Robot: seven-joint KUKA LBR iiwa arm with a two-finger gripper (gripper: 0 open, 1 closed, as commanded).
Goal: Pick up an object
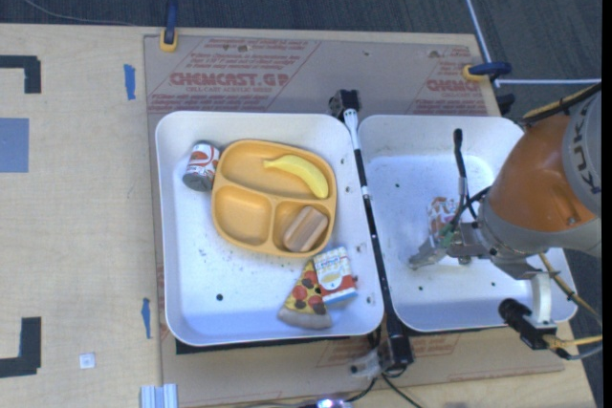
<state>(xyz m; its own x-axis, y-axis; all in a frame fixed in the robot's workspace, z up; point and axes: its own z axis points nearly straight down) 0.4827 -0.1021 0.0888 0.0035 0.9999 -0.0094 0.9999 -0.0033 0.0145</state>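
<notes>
My gripper (432, 248) hangs low over the middle of the right bin (421, 296), at the end of the grey arm with the orange band (545, 182) that comes in from the right. A small colourful object (442, 210) lies on the bin floor just above the gripper, close to it or touching it. I cannot make out whether the gripper has hold of it. In the left bin (186, 244) a yellow divided plate (239, 210) carries a banana (298, 173) and a bun (305, 228).
A can (200, 165) lies left of the plate. A small carton (334, 270) and a pizza slice (306, 301) sit at the left bin's front right. A black rod (460, 162) stands in the right bin behind the gripper. Clamps (487, 69) hold the board's far corners.
</notes>
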